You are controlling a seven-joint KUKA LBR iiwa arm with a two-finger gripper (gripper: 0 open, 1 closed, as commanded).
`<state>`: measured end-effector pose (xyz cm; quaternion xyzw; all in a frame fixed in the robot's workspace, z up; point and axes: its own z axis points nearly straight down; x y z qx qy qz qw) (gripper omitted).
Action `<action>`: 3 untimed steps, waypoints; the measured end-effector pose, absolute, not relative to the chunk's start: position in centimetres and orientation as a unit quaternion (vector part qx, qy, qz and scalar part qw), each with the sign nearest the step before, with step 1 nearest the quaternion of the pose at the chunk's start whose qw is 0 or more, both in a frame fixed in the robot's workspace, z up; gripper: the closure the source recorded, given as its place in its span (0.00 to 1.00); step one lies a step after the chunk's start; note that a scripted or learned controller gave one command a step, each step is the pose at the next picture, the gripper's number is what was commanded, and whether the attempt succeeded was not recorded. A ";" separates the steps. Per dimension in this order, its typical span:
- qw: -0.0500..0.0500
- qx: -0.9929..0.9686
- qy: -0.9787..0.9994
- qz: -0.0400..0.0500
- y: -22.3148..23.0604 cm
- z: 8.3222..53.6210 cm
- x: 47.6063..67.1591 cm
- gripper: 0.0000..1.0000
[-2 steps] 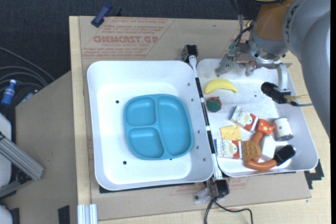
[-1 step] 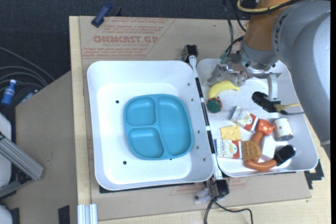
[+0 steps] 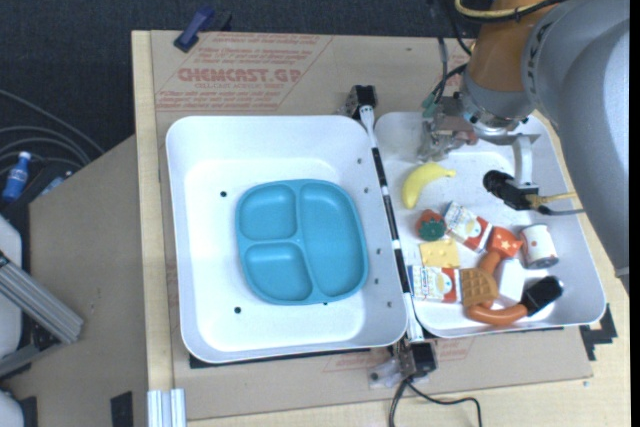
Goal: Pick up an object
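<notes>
- The banana [image 3: 426, 181], a small yellow curved toy of smooth plastic look, lay at about ten o'clock in the right bin [image 3: 590, 287], the nearest object to the pincer and the likeliest target.
- The pincer [image 3: 443, 137] hung just beyond the banana at twelve o'clock from it, over the bin's far left corner; whether it was open or closed could not be told, and nothing was seen in its hold.
- By that showing, the pick was not yet done: every object rested on the bin floor, and the descent, grip and lift remained.
- Toward six o'clock from the banana lay a clutter of small toy foods: a green round piece [image 3: 432, 229], a yellow flat slab [image 3: 438, 255], an orange sausage shape [image 3: 492, 314], and a black rounded piece [image 3: 541, 293], lying close together.
- The left bin [image 3: 190, 215], glossy white with rounded corners, bore a blue divided plate [image 3: 300, 241] with three compartments.
- Both bins sat on a pale bench [image 3: 160, 95].
</notes>
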<state>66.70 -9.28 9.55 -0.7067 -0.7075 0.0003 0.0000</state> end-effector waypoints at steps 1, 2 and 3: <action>0.000 -0.707 -0.707 0.001 -9.3 9.5 66.7 0.00; 0.001 -0.707 -0.707 0.001 -10.0 8.4 62.2 0.00; 0.000 -0.708 -0.707 0.000 -10.0 9.5 62.3 1.00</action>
